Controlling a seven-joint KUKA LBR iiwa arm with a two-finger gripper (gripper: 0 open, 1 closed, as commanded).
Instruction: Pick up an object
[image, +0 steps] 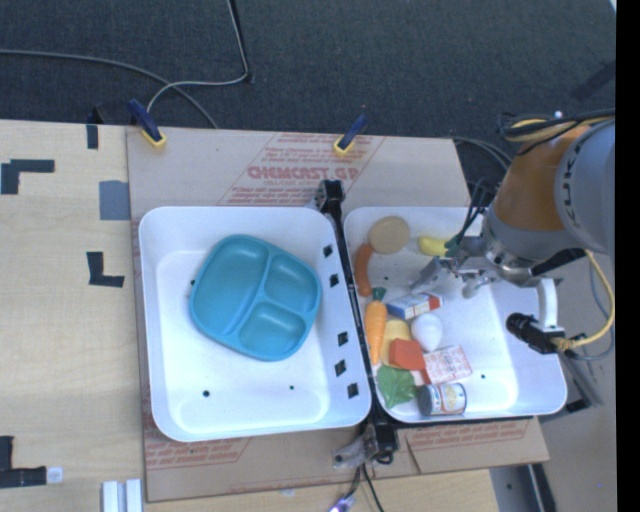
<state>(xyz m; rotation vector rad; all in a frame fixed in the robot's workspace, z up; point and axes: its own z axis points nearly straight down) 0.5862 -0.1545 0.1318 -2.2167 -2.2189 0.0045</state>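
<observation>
Camera view from above showed two white bins side by side on the bench. We saw the left bin (160, 330) holding a blue divided plate (256, 297), lying flat and tilted toward the upper left corner. We logged the right bin (530, 385) as packed along its left wall with small items: a tan round piece (389, 235) at the top, a brown sausage-like piece (362, 268) below it, a yellow piece (433, 245) just right of the round one, an orange carrot (375, 328), a small boxed item (414, 305) with red and blue ends, a white egg (427, 330), an orange-red block (406, 354), a green leafy piece (394, 386), a red-print packet (447, 362) and a small can (445, 399) lying on its side at the bottom. We placed the gripper (458, 272) over the upper middle of the right bin, just right of the yellow piece and above the boxed item. We could not tell whether its fingers were spread or pressed together; nothing visible sat between them. The arm (548, 195) came in from the right, its orange band above the wrist.
</observation>
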